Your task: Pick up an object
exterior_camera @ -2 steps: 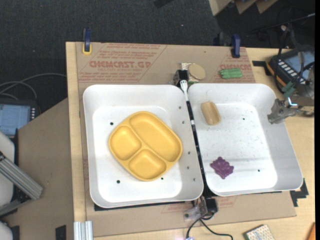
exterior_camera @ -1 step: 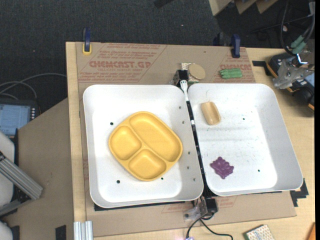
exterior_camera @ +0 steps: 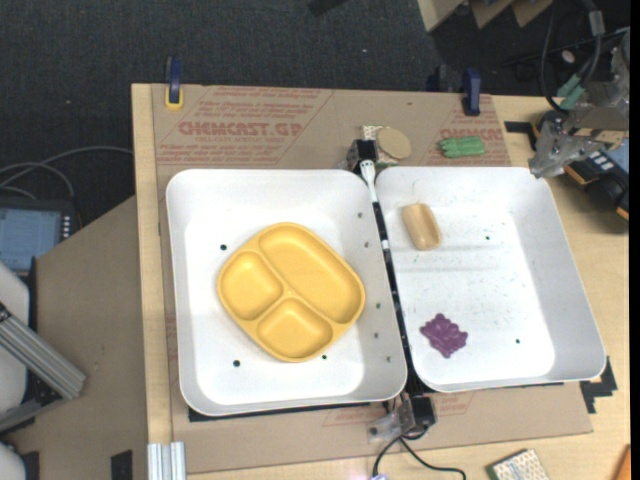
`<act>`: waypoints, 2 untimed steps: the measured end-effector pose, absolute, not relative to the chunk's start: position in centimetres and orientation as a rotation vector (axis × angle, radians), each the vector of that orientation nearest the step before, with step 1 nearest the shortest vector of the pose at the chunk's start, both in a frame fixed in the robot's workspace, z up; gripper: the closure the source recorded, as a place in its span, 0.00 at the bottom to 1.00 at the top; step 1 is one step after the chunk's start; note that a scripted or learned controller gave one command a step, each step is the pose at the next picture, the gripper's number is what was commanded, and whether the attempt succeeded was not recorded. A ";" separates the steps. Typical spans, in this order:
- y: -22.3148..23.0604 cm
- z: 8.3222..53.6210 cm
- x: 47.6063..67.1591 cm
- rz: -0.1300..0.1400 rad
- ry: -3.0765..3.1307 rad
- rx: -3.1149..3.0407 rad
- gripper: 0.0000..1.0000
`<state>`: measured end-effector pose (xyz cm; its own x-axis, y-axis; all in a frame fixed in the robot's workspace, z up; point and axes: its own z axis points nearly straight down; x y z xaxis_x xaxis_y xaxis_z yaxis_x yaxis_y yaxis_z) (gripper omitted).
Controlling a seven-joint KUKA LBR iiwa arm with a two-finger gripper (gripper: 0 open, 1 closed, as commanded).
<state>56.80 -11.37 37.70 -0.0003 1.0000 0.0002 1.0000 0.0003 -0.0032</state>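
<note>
The brown board (exterior_camera: 250, 118) under the bins carries red printing along its upper edge that you can read as "CHEMCAST GP", with smaller lines beneath too fine to make out. More red print shows faintly on the board's upper right and along its lower edge, unreadable.

In the left bin (exterior_camera: 190, 228) you have a yellow divided plate (exterior_camera: 290, 290) with three compartments, lying flat near the middle and slightly turned. In the right bin (exterior_camera: 540, 258) a tan bread roll (exterior_camera: 421, 225) lies in the upper left part, close to the dividing rim, and a small purple grape bunch (exterior_camera: 443, 335) lies lower down, well apart from the roll. Both sit in open white floor with room on all sides.

Outside the bins, on the board above the right bin, you see a green toy (exterior_camera: 461, 148) and a round tan disc (exterior_camera: 394, 144). Two blue clamps (exterior_camera: 175, 83) hold the board's upper edge.

At the upper right edge of the frame, past the right bin's corner, there is grey metal hardware (exterior_camera: 570, 138) with cables; you cannot tell whether this is the gripper or how its fingers stand. Nothing is seen held there.
</note>
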 end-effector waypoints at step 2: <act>-7.6 35.6 64.6 0.007 -2.219 -2.216 1.00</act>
<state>64.62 -7.56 35.59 -0.0012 1.0000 0.0005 1.0000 0.0012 -0.0071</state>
